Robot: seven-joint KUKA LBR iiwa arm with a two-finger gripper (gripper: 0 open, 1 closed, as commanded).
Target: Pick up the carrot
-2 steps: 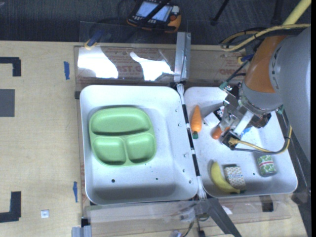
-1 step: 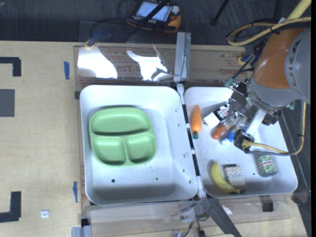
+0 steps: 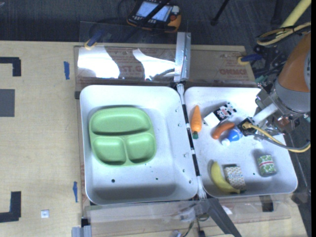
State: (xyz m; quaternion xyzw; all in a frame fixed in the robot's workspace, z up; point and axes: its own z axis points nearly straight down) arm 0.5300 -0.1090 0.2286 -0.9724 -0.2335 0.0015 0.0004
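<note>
The carrot [image 3: 196, 119] is orange with a small green end. It lies lengthwise against the left wall of the right bin [image 3: 289, 181], in the bin's far half. My gripper [image 3: 279, 124] hangs over the right side of that bin, well to the right of the carrot and not touching it. Nothing shows between it and the carrot except other small items.
Also in the right bin are an orange piece [image 3: 223, 129] beside a blue ball [image 3: 232, 136], a black-and-white toy [image 3: 224, 111], a banana [image 3: 218, 177], a patterned block [image 3: 234, 176] and a green-white can [image 3: 266, 164]. The left bin [image 3: 168, 181] holds a green divided tray [image 3: 122, 135].
</note>
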